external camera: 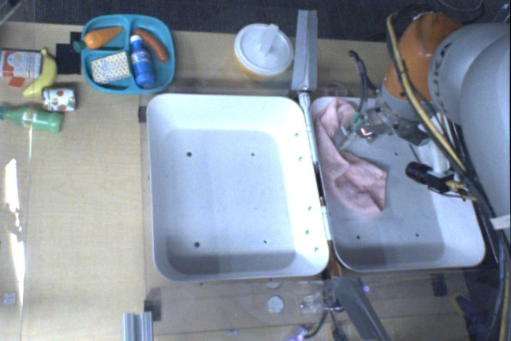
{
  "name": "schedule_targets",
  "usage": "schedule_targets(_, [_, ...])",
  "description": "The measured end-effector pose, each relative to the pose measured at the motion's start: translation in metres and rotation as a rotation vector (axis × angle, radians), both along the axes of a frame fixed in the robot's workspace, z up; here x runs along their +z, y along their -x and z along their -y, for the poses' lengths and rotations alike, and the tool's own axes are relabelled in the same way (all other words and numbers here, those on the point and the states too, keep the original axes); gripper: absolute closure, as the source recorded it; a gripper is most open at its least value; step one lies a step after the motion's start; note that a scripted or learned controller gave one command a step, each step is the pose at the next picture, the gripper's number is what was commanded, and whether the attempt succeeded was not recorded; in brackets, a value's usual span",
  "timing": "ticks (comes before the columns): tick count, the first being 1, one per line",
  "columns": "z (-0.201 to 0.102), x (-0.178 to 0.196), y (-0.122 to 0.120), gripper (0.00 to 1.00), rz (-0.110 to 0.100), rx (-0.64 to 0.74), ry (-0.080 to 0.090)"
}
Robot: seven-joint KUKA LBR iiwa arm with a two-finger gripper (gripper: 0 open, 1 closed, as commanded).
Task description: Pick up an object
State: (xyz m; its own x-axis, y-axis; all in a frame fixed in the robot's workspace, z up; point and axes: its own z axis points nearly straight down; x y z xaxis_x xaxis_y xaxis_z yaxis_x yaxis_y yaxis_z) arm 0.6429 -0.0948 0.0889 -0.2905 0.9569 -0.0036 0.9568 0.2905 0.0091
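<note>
I see the left bin (231, 188) wide open for passage, right bin (415, 243) crowded by pink cloth (351, 168) along its left side, arm (471, 108) over its right, front floor free.

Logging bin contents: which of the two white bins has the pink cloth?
The right bin, under the gripper; the pink cloth lies along its left side.

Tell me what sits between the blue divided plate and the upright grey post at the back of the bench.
In the camera view, a round white lidded cup stands on the bench between the blue plate and the grey post, close beside the post.
</note>
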Motion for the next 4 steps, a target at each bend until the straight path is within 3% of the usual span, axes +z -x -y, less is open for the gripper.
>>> schedule_targets(1, [0.011, 0.000, -0.016, 0.00, -0.007, 0.310, 0.001])
schedule_targets(2, [-0.023, 0.099, -0.028, 0.00, 0.000, 0.659, 0.006])
schedule_targets(3, [0.000, 0.014, -0.020, 0.00, -0.011, 0.600, -0.001])
schedule_targets(4, [0.005, 0.004, -0.014, 0.00, -0.003, 0.612, 0.001])
